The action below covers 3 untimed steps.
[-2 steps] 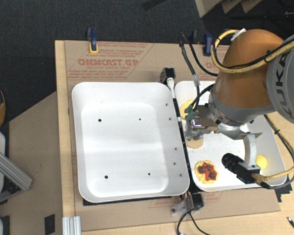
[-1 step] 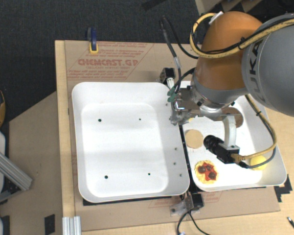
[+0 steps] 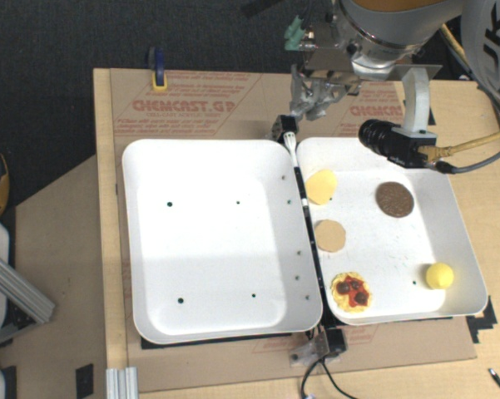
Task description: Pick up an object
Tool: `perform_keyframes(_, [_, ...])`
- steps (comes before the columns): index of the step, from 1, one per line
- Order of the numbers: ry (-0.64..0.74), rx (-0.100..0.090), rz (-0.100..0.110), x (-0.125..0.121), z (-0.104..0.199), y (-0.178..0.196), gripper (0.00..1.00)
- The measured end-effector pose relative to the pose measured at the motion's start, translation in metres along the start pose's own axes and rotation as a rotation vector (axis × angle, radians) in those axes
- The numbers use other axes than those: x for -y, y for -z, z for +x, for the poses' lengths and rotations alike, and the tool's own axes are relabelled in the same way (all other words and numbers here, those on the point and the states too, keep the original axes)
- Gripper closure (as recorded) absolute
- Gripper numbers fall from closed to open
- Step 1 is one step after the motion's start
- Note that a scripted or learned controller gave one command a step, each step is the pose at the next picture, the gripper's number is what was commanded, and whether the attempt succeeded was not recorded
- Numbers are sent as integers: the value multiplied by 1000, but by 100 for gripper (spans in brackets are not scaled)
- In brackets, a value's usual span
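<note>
Bins sit side by side on a brown board: the left bin (image 3: 208, 239) and the right bin (image 3: 462, 248). In the right bin lie five small things. A pale yellow piece (image 3: 320, 186) rests against the divider near the back, with a tan round biscuit (image 3: 330, 236) just in front of it. A small pizza-like disc with red topping (image 3: 351, 292) sits at the front corner by the divider. A dark brown cookie (image 3: 394, 199) lies toward the middle, and a yellow ball (image 3: 438, 276) rests near the front right side, well apart from the rest. The arm (image 3: 399, 7) hangs over the back edge of the bench, and its gripper (image 3: 316, 98) is up above the board just behind the bins, holding nothing that I can see. From here I cannot tell whether its jaws are apart or closed.
</note>
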<state>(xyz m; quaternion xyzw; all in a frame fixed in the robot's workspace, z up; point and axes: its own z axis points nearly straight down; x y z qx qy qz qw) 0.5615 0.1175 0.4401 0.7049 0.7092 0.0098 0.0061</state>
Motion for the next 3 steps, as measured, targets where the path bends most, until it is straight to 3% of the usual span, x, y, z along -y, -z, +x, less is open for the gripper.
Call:
perform_keyframes(1, [4,5,32,10,91,-80,100])
perform_keyframes(2, [-3,8,32,11,107,-145,100])
perform_keyframes(3, [-5,5,26,31,106,-132,100])
